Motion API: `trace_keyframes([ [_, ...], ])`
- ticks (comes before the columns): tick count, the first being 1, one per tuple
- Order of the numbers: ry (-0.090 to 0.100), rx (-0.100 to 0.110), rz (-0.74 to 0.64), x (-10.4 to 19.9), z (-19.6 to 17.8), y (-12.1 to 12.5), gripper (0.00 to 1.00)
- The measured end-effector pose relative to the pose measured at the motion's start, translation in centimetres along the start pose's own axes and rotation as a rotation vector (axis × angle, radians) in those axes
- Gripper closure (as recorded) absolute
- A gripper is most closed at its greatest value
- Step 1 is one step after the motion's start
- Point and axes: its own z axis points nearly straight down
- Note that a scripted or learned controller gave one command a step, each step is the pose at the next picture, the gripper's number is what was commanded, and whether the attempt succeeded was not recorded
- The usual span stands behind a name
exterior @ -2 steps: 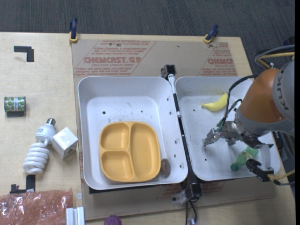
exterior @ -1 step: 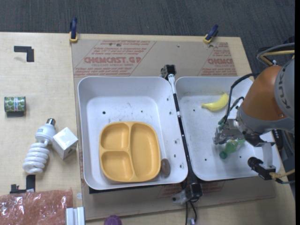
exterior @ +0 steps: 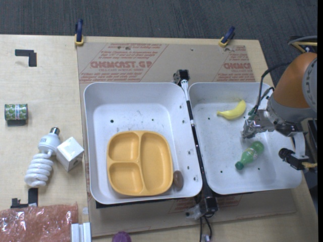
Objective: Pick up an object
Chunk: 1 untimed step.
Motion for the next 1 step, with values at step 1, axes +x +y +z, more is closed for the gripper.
trace_keyframes([
  [1, 0.000, -0.001, -0.001, -4.07, -0.02, 1.67, 1.00],
])
